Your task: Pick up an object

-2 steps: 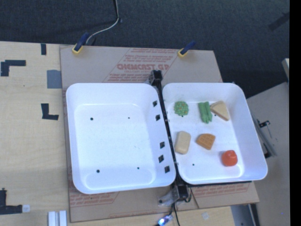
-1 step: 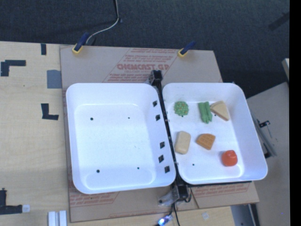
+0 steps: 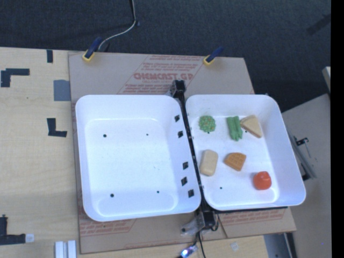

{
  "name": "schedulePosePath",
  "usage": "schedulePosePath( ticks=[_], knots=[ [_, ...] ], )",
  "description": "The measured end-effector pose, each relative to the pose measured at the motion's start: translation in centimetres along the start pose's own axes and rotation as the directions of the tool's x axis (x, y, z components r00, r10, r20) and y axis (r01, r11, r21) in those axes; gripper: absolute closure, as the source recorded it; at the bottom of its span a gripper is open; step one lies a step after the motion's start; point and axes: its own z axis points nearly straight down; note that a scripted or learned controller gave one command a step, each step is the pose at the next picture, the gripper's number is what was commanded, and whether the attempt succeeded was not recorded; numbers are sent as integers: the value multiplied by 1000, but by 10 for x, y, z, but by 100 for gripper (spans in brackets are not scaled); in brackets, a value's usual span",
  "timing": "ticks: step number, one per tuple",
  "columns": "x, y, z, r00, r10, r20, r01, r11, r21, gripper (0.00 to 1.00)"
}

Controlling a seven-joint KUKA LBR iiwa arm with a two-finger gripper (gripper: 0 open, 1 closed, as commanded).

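Inside right bin (image 3: 279, 117) — green (image 3: 207, 124), red (image 3: 262, 180), perhaps bread-like (image 3: 209, 162) pieces lie.

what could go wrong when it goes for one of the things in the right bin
1. The green strip lies right against the tan wedge, so fingers closing on one would likely nudge or catch the other.
2. The red piece sits near the right bin's sloped front corner; a finger could hit the wall, or the piece might roll away.
3. The beige block lies close to the divider between bins, leaving little finger room on that side.
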Motion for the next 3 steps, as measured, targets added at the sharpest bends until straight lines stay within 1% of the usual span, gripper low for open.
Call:
schedulePosePath(
  ticks=[3],
  knots=[
    [-3, 0, 0, 1000, 0, 1, 0, 1000, 0, 0]
  ],
)
